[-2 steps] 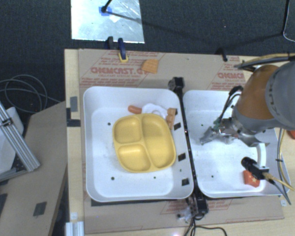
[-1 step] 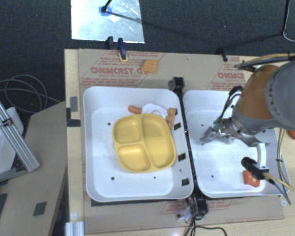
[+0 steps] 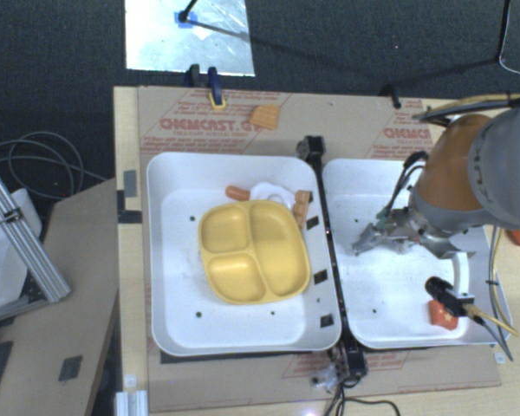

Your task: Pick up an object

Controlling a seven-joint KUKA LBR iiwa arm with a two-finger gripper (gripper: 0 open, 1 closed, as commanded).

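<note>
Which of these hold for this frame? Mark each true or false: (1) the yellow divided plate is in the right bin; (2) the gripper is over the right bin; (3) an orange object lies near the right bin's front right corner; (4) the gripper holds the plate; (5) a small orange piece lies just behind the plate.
1. False. The yellow divided plate lies in the left bin.
2. True. The gripper is over the right bin.
3. True. The orange object lies there.
4. False. The gripper is apart from the plate, in the other bin.
5. True. The small orange piece lies just behind the plate.
</note>
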